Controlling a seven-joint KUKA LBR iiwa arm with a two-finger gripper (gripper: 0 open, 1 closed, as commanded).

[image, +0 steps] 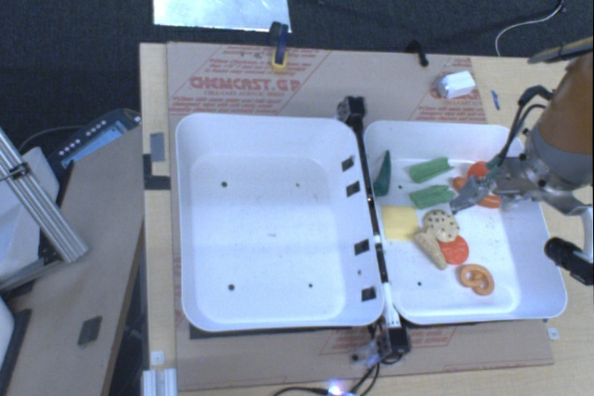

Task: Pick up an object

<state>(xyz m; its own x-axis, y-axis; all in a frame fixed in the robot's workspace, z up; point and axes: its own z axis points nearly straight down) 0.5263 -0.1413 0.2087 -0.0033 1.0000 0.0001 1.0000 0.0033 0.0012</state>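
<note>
Two white bins sit on a board printed "CHEMCAST GP" (243,82). In the right bin (529,292) lie three green pieces, one yellow block (399,222), one cookie (441,223) and one pretzel (476,278). The gripper (471,189) is low beside the green pieces; I cannot tell how wide it is.

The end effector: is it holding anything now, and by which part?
It cannot be told. The end effector is low in the right bin, next to a green piece and an orange piece.
</note>
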